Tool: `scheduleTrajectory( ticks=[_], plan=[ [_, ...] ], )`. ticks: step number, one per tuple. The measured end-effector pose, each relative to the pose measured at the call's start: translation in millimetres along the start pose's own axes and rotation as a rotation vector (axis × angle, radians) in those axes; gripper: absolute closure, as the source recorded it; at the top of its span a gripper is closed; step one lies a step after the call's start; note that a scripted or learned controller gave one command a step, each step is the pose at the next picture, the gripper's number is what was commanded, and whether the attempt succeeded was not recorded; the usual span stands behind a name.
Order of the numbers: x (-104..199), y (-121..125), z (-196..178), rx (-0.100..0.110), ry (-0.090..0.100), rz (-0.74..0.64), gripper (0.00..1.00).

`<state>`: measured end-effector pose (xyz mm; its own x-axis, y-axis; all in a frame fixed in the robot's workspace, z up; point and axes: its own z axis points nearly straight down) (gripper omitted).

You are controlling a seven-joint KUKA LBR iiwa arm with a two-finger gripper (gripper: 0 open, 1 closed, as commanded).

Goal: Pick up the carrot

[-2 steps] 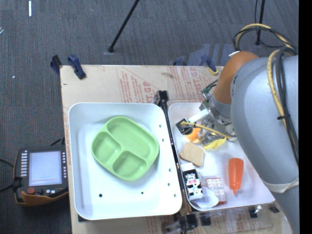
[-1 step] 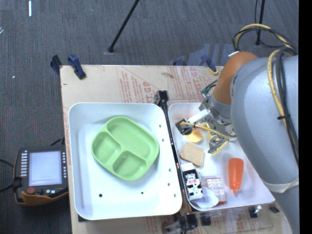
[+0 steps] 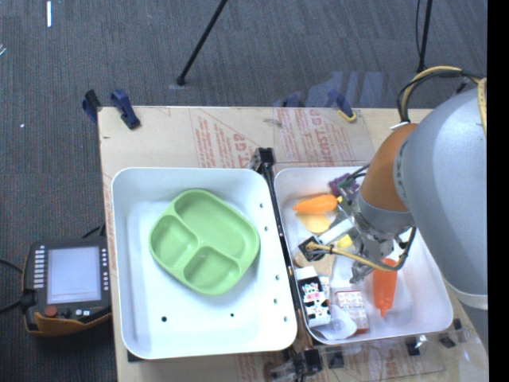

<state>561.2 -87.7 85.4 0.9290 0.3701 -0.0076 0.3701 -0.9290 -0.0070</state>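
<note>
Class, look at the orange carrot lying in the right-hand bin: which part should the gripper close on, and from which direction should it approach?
Grip the orange carrot around its thick middle, coming straight down from above. It lies flat and roughly crosswise near the far end of the right white bin, so the fingers should close across its narrow width. The arm's wrist and a pale yellow item crowd its near side, so a side approach looks risky.
</note>
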Motion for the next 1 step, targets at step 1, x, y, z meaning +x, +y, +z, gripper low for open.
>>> scheduleTrajectory(
  ticks=[1],
  plan=[
    [40.1, 11.1, -1.1, -0.001, 0.003, 0.174, 0.00]
  ],
)
